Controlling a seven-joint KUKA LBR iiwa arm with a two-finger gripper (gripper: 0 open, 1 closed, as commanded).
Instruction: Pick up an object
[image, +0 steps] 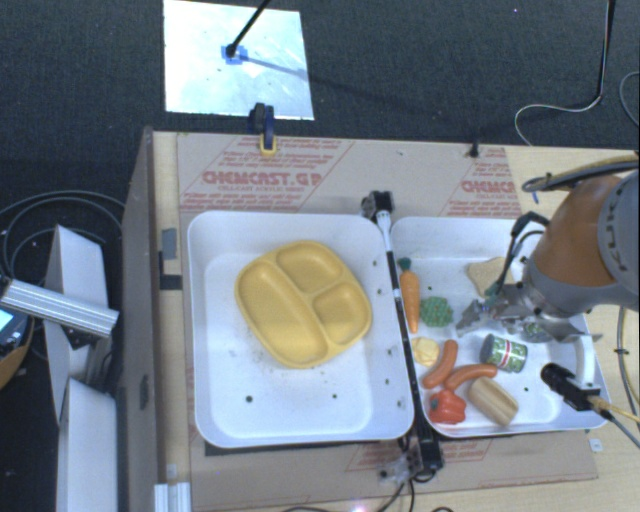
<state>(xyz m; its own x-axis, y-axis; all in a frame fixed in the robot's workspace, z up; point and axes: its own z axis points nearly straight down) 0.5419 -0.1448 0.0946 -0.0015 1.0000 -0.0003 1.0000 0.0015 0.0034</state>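
On the worktop (300, 165) sit 2 white bins side by side. The left bin (225, 400) holds a yellow divided plate (302, 300) with 3 compartments, lying near its middle. The right bin (450, 235) holds toy food: a carrot (409, 295) along its left wall, a green broccoli piece (436, 311) just beside it, a pale yellow piece (426, 350), 2 sausages (452, 368), a red pepper (447, 405), a tan bread roll (492, 400), a green can (503, 352) and a beige slice (486, 273) near the far wall. The gripper (492, 310) hangs over the right bin between the broccoli piece and the green can; whether it is open or closed cannot be told.
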